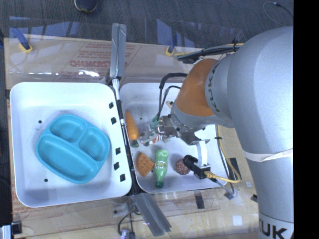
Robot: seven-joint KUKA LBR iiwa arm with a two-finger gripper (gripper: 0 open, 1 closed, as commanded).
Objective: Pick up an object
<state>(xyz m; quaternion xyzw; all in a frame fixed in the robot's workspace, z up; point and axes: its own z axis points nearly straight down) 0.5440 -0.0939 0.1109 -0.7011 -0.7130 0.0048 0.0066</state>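
The gripper hangs low in the right bin; its grip state cannot be determined. The nearest target, the carrot, lies just left of it, long axis running top to bottom. The green bottle lies below.

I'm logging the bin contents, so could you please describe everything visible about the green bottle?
The green bottle lies on its side in the right bin, near the front wall, its narrower end pointing toward that wall. It looks like translucent green plastic with a paler band around its middle. A waffle-like orange piece lies just beside it, possibly touching.
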